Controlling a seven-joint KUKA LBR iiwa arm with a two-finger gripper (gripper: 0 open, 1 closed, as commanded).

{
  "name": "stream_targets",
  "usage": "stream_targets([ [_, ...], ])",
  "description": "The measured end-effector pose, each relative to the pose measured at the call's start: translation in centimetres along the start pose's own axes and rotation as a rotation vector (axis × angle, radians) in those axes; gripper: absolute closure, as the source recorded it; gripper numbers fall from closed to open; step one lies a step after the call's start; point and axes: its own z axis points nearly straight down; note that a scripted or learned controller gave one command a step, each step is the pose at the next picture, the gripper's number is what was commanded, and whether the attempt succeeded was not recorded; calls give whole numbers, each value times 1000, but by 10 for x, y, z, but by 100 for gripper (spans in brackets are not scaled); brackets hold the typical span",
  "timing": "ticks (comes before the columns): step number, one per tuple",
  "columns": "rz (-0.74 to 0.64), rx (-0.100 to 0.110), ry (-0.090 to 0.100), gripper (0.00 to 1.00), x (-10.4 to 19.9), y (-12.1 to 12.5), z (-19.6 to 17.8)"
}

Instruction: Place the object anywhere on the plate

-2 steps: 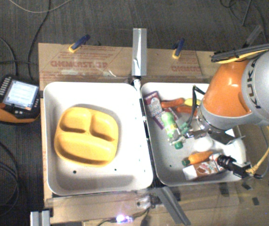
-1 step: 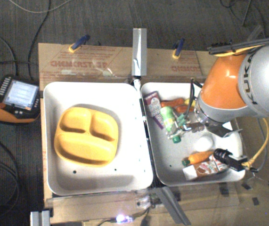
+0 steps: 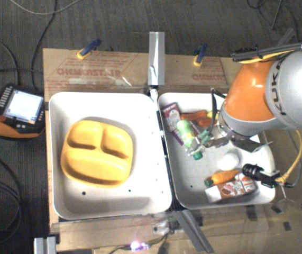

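The hand [image 3: 206,137] hangs in the right bin [image 3: 193,194] by a green bottle [image 3: 188,134]; its grip cannot be told. Left of that bin, the yellow plate [image 3: 98,152] sits in the left bin [image 3: 61,194]. Cardboard [image 3: 61,70] covers the bench; cables cross the dark carpet [image 3: 13,194].

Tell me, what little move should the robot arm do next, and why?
Probably lower onto the green bottle in the right bin and try a grasp. The arm hangs right over that clutter, while the yellow plate in the left bin has nothing on it yet.
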Motion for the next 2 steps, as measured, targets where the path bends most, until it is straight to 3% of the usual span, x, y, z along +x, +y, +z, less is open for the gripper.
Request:
stream_targets([
  [1,-26,-4,-1,100,58,6,-92],
  [2,-78,-1,0,100,129,69,-53],
])
